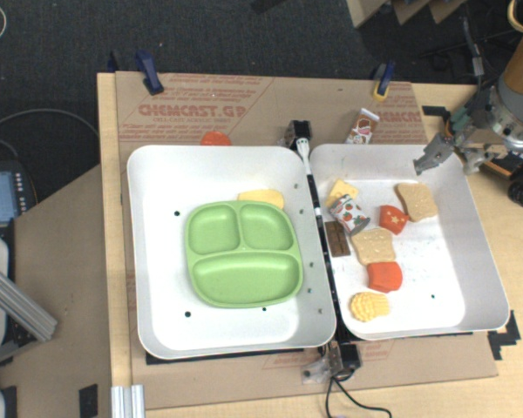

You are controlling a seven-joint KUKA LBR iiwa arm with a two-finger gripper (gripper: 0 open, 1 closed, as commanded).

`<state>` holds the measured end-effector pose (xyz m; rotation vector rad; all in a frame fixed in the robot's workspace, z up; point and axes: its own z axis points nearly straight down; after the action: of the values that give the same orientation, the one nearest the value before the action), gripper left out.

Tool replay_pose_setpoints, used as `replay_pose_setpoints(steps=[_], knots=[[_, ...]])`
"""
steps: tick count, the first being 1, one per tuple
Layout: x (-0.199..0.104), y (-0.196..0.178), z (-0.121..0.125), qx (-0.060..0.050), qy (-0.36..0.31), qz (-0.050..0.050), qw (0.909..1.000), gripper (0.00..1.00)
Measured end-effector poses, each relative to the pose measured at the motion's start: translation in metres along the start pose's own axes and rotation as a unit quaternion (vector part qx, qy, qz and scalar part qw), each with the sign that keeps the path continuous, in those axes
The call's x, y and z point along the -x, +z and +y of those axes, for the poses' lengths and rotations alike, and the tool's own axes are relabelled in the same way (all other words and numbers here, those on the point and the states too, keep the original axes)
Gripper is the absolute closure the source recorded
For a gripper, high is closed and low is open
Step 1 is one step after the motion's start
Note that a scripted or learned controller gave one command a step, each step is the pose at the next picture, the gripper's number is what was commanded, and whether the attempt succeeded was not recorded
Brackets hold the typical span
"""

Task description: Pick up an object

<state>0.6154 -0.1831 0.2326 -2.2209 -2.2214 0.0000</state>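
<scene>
The hand (429, 160) hangs over the far right corner of the right bin (484, 279), just above the rim, with nothing between its fingers; whether they stand open or closed I cannot tell from this angle. The grey arm (506, 120) enters from the right edge above that corner. All the loose objects in the right bin lie toward its left and middle: a slice of toast (417, 201) nearest the hand, a red strawberry-like piece (393, 219) just left of it, a yellow cheese wedge (341, 191), a small printed carton (351, 215) beside the wedge, a brown chocolate bar (336, 239) along the left wall, a tan cracker (374, 246), an orange-red block (384, 276) below the cracker, and a corn cob (369, 305) nearest the near edge. The left bin (148, 233) holds a green divided plate (241, 253) in its middle, with a pale yellow piece (261, 199) touching its far rim. A second small carton (363, 127) lies on the cardboard-covered bench (192, 103) beyond the right bin, and two blue clamps (148, 72) grip the far edge.
</scene>
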Motion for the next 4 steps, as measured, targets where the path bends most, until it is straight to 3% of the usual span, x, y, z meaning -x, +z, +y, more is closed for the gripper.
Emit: replay_pose_setpoints(steps=[1, 2, 3, 4], knots=[[-0.011, 0.087, -0.043, -0.005, 0.001, 0.002, 1.0, 0.0], [-0.041, 0.152, 0.008, 0.0, -0.002, 0.0, 1.0, 0.0], [-0.015, 0.148, -0.008, -0.001, 0.001, 0.0, 1.0, 0.0], [-0.016, 0.137, -0.007, 0.001, 0.0, 0.0, 1.0, 1.0]])
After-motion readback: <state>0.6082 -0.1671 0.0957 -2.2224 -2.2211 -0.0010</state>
